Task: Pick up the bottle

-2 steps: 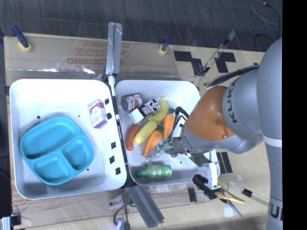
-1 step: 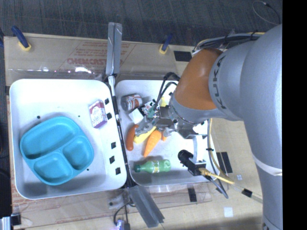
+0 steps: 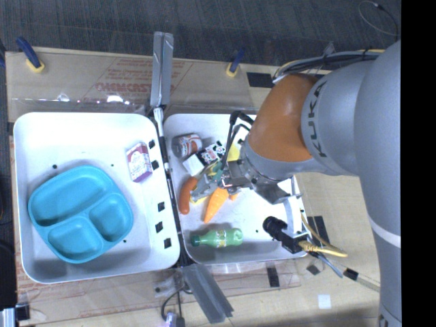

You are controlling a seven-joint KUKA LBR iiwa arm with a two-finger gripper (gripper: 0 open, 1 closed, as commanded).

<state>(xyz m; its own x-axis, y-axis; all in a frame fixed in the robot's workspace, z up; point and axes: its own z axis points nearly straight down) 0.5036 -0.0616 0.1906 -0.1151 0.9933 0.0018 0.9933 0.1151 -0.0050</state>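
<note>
So the arm [image 3: 340,114] has "KUKA" printed down its grey casing, and that's the clearest bit of writing going; there's also faint red print on the cardboard sheet [image 3: 129,77] lying under the back of the bins, but it's too washed out for me to be reading it properly.

The bottle [image 3: 216,238] is a green one, lying on its side in the right bin [image 3: 272,251], close to that bin's near edge; its long axis is running left to right along the edge, and which end the cap is on I can't make out. It's sitting on its own, apart from the rest of the clutter.

Further back in the same bin there's an orange carrot [image 3: 215,204] lying at a slant, another orange piece [image 3: 184,194] near the left wall, a dark can [image 3: 187,144] near the far edge, and a black-and-white cow-patterned thing [image 3: 216,151] beside it.

The gripper [image 3: 221,176] is hanging over that middle pile, right by the carrot and well apart from the bottle; the jaws are getting lost in the clutter, so I can't tell whether they're apart or together, or touching anything.

Left bin [image 3: 27,125] is carrying a blue divided tray [image 3: 78,212] and a small purple packet [image 3: 139,162].
</note>
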